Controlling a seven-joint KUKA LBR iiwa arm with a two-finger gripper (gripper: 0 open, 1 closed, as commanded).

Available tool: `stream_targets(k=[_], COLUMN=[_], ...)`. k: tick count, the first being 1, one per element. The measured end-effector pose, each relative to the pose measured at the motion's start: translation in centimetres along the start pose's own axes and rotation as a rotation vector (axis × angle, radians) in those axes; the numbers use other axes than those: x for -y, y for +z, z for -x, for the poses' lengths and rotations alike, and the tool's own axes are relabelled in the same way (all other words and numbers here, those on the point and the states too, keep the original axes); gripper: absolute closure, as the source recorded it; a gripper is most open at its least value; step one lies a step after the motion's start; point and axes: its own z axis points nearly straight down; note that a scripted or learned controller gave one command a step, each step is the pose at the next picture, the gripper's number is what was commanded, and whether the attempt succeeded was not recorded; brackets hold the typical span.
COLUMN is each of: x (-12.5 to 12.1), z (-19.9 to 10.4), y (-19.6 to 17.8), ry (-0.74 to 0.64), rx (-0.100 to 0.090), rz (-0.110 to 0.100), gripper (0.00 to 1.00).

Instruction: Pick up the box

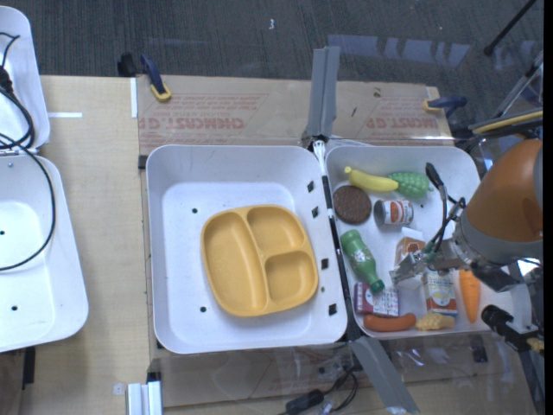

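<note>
Low in the right bin (339, 232): small red-and-white carton box (377, 301), long axis roughly across the frame, just lower-left of two-finger gripper (413, 268), finger spread impossible to tell.

Arm (510, 206) cut off at right edge; box (440, 292) label unreadable.

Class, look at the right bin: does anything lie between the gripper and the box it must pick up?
Nothing visible does. The gripper hangs just above the right bin's clutter, with the box right beside it. The carrot and green bottle flank it.
</note>
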Motion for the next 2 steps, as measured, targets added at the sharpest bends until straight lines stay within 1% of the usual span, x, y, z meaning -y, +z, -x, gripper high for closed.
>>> stream_targets(k=[1,2], x=[0.7,0.2], z=[6.1,2.6], y=[1.6,1.5], ry=[0.027,0.397], rx=[-0.034,-0.006], rz=[-0.015,-0.015], gripper=[0.00,0.00])
